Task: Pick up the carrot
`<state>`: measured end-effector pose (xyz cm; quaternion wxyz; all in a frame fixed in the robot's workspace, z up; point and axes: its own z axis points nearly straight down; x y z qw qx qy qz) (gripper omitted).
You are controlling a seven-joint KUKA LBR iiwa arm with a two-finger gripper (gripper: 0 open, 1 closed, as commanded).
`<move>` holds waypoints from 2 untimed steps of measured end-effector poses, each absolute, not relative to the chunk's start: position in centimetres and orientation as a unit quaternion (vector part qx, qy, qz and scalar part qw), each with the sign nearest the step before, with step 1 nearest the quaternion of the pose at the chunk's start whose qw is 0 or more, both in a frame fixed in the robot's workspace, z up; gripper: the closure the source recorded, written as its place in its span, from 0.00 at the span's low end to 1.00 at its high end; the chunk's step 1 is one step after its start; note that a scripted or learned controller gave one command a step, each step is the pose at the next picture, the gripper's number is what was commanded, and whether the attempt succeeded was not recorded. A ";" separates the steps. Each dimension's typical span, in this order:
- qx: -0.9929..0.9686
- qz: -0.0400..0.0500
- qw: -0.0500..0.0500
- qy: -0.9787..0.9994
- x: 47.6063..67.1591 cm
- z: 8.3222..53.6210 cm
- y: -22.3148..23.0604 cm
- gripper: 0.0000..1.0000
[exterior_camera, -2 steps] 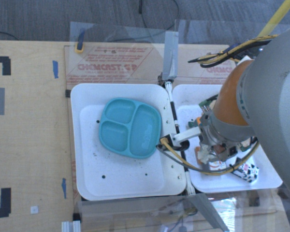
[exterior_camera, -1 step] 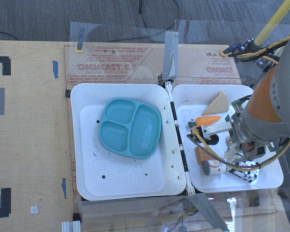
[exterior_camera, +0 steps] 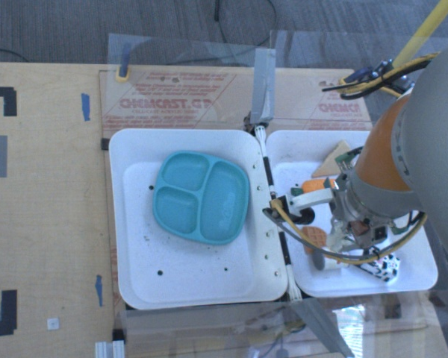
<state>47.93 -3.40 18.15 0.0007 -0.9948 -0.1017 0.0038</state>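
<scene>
**A:** What do we have nearest us, at the lower right of the frame?

**B:** We have a black-and-white spotted toy (exterior_camera: 388, 267) in the right bin (exterior_camera: 343, 289), close to its lower right corner. To its left lies a round orange-brown piece (exterior_camera: 313, 236). The gripper (exterior_camera: 330, 245) hangs just beside that piece.

**A:** Is the gripper wide or narrow?

**B:** We cannot tell, because the arm (exterior_camera: 403, 148) covers it from above.

**A:** And where is the carrot?

**B:** We find the carrot (exterior_camera: 313, 187) higher up, in the left half of the right bin. Its long axis runs roughly left to right across the frame. The robot hides its right end, so we cannot tell which way its tip points.

**A:** What do we see beyond it?

**B:** A tan wedge (exterior_camera: 336, 159) sits above the carrot. At centre left, a teal divided plate (exterior_camera: 201, 198) lies flat in the left bin (exterior_camera: 194, 274).
</scene>
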 end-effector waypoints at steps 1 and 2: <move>-0.928 0.003 0.002 -0.372 47.9 18.1 -2.8 1.00; -0.971 0.003 0.000 -0.238 47.9 18.2 -0.2 1.00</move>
